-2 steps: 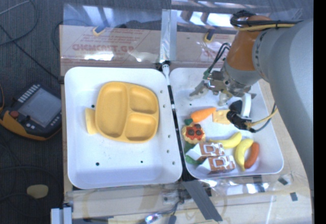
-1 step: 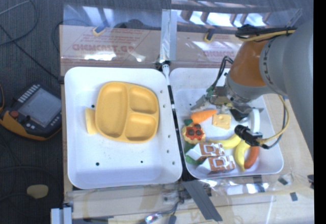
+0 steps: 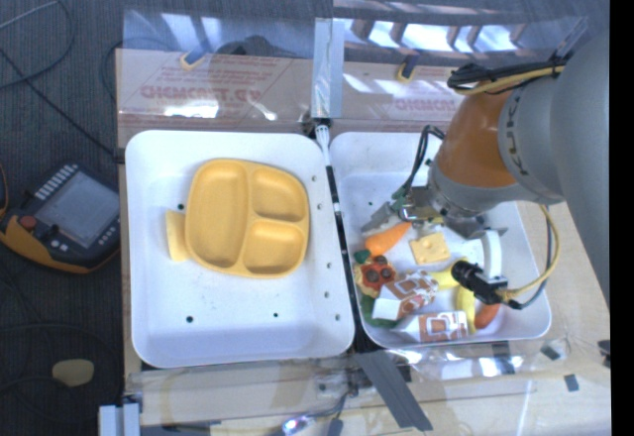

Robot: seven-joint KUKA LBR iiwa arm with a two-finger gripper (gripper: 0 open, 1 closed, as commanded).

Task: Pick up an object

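You have small toy foods heaped in the right bin [image 3: 535,323]: an orange carrot [image 3: 388,237] lying tilted, a yellow cheese wedge [image 3: 430,249] just beside it, and a pizza slice [image 3: 374,275] near the bin's left wall.

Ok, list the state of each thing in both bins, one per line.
Yellow tray: upright, flat in the left bin.
Carrot: lying in the right bin, by the hand.
Cheese slice: lying flat.
Food pile: jumbled along the near wall.
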